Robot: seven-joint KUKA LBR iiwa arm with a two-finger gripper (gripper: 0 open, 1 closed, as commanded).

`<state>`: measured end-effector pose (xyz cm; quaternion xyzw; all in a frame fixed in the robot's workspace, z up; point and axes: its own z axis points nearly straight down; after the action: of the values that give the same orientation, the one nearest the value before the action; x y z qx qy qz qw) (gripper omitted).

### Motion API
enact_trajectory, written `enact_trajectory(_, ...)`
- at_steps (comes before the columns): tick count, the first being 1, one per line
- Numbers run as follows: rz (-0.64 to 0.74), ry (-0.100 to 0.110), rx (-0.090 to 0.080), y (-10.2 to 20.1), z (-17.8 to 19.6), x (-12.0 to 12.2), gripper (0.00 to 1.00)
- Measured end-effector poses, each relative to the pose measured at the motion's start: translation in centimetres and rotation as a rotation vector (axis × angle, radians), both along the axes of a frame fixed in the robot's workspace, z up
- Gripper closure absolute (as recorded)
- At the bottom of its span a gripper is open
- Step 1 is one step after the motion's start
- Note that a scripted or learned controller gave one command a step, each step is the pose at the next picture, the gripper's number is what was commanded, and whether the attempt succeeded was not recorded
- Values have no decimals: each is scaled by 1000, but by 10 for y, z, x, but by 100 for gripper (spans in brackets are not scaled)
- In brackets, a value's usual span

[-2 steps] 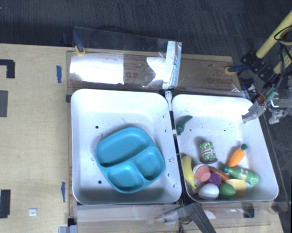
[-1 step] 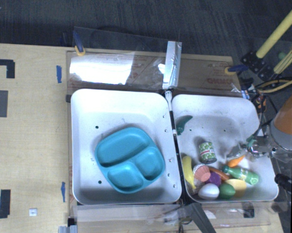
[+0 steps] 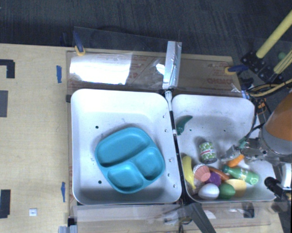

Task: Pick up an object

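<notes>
The worktop [image 3: 30, 148] carried 2 shallow white bins side by side. The left bin [image 3: 84, 111] held a blue divided plate [image 3: 129, 159] with 3 compartments, lying flat and turned at a slant near the bin's middle.

The right bin [image 3: 218, 111] held the objects to be picked, gathered in its near half. A small green-labelled can [image 3: 207, 151] stood slightly tilted near the middle. Against the left wall lay a yellow banana [image 3: 187, 170], and just beside it sat a round pink-topped piece [image 3: 201, 173] touching a purple piece [image 3: 215, 178]. A white egg [image 3: 209, 191] rested at the near edge, with a green round item [image 3: 226, 190] just beside it on the right. A green bottle [image 3: 245, 176] lay on its side toward the right wall, and an orange carrot-like piece [image 3: 235, 161] lay just above it. A dark teal scrap [image 3: 183, 122] sat alone near the bin's far left corner, well apart from the pile.

The arm [image 3: 282, 125] reached in from the right, its orange band above the bin's right wall. The end effector [image 3: 241, 149] hung low over the right side of the bin, near the carrot-like piece and the bottle. Its metal parts blurred into the bin's white floor, so whether it was spread or pressed together could not be told, and nothing could be seen gripped in it.
</notes>
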<state>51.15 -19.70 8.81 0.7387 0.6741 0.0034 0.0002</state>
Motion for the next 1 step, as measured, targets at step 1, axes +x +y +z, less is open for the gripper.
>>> enact_trajectory(1,-4,3,-3,-2,7,-1,100)
